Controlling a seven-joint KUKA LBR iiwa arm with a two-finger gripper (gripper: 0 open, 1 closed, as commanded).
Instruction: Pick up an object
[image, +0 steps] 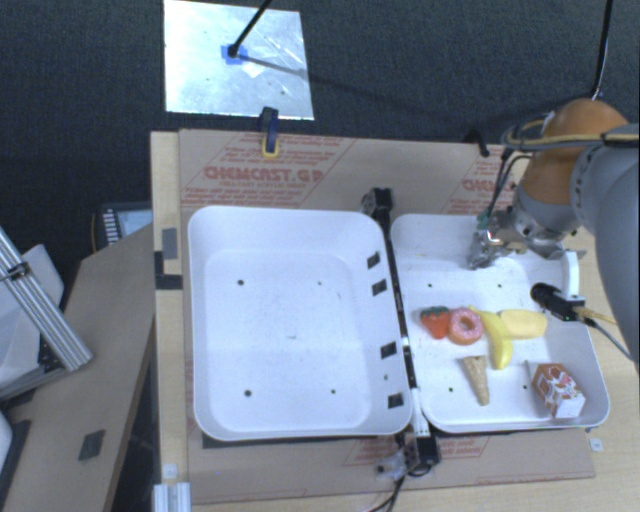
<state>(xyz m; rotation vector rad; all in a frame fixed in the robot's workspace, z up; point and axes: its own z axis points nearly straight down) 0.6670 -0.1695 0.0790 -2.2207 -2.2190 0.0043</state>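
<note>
The right bin holds several small items. A pink donut lies beside an orange-red piece. A yellow banana touches a pale yellow lump. Nearer the front lie a tan cone and a red-and-white box. My gripper hangs over the bin's far part, above bare floor and well back from the items. Nothing shows between its tips.
The left bin sits beside the right one, with a black hinge strip between them. Both rest on a cardboard sheet. A yellow clamp stands at the back edge.
</note>
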